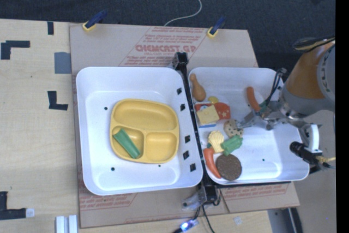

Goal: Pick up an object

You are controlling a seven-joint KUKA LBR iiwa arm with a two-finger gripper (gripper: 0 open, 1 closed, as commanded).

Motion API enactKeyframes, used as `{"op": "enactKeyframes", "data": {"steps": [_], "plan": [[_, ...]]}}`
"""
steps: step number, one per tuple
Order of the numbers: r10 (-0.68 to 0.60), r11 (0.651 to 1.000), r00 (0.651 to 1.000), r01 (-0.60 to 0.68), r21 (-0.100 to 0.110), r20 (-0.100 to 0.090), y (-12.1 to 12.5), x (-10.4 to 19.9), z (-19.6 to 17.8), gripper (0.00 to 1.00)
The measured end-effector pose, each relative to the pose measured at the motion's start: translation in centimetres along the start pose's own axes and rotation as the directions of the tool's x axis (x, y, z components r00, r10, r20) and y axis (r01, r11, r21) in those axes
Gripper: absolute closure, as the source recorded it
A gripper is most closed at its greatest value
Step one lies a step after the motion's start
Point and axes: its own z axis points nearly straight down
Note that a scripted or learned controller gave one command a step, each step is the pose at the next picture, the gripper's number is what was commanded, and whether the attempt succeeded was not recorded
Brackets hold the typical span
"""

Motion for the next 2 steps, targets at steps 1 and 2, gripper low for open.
{"op": "enactKeyframes", "data": {"steps": [1, 2], "plan": [[-0.002, 1.0, 1.0, 0.002, -0.002, -0.003, 0.2, 0.1, -1.4, 1.0], [-0.001, 1.0, 1.0, 0.001, -0.004, 0.0, 0.3, 0.8, -5.9, 1.0]]}}
